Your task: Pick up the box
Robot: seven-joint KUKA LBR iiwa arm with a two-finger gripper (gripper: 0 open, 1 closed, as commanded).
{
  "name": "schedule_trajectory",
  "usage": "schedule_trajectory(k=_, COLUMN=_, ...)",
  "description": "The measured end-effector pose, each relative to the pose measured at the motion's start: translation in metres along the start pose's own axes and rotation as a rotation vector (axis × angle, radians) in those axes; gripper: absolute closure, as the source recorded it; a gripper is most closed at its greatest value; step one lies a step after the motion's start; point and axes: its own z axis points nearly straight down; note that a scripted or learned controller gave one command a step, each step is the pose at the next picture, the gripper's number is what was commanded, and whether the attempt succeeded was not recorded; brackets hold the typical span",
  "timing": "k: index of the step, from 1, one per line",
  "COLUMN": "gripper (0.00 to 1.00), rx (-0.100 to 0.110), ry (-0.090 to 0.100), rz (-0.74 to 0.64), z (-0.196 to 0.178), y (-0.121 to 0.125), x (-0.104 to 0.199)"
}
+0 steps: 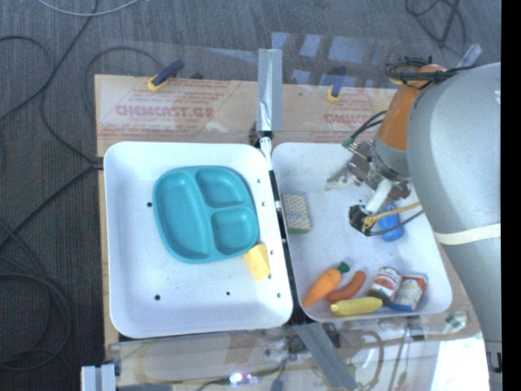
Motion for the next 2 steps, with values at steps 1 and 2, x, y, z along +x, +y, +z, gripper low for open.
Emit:
schedule_trajectory(k=1, gripper=0.00, rx=0.006, ry=-0.015, rz=-0.012, z=0.0010, y=0.0012, x=0.0481)
schedule_trajectory(k=2, gripper=0.00, rx=0.021, ry=-0.024, rz=-0.062, z=0.0009, y=0.0083, x=0.0492)
